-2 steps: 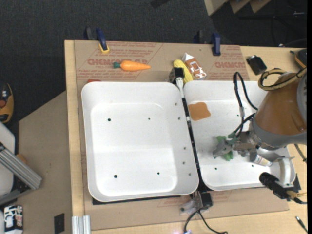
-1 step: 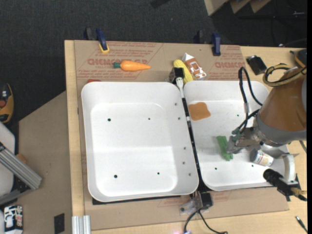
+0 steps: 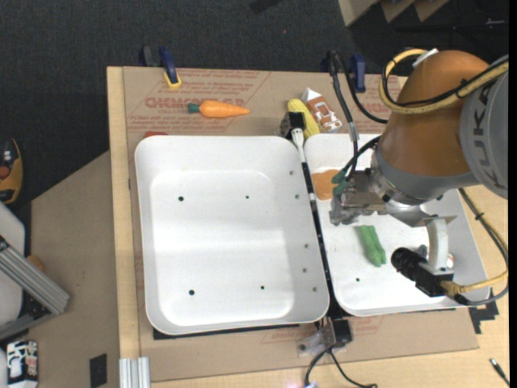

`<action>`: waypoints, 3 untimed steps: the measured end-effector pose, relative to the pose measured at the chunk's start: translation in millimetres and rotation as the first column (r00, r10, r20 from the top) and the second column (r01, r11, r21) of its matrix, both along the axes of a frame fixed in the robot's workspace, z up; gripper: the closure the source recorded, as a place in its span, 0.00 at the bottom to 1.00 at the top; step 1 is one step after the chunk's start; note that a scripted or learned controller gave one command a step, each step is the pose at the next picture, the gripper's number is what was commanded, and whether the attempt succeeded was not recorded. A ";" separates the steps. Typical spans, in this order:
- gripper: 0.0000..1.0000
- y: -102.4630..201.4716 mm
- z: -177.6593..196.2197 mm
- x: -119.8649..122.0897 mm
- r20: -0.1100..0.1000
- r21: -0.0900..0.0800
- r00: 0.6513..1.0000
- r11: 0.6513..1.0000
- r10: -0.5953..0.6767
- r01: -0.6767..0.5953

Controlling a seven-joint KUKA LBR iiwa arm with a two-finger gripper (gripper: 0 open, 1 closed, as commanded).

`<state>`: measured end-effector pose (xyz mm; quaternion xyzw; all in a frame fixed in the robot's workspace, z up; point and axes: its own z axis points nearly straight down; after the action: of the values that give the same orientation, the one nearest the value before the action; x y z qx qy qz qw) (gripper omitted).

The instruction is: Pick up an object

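My gripper (image 3: 346, 207) hangs low over the left part of the right bin (image 3: 388, 297), under the arm's big orange band. Just behind and to the left of it, an orange rounded thing (image 3: 323, 183) lies by the bin's left wall, partly hidden by the gripper. A green oblong piece (image 3: 371, 245) lies on the bin floor a little in front and to the right of the gripper. I see nothing held in the gripper.
The left bin (image 3: 218, 225) sits beside the right one. A toy carrot (image 3: 220, 110) lies on the bench behind the left bin. A yellow corn cob (image 3: 299, 113) and a small printed box (image 3: 325, 113) lie at the back between the bins.
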<state>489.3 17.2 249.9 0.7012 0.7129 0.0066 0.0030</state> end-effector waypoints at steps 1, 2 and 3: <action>1.00 15.5 147.0 44.7 0.007 -0.003 1.000 1.000 -0.012 0.012; 1.00 87.5 186.6 0.6 -0.006 -0.001 1.000 1.000 -0.007 0.007; 1.00 128.1 292.0 -10.3 0.001 0.001 1.000 1.000 -0.010 0.010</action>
<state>479.0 145.3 541.9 0.7047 0.7095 0.0071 0.0029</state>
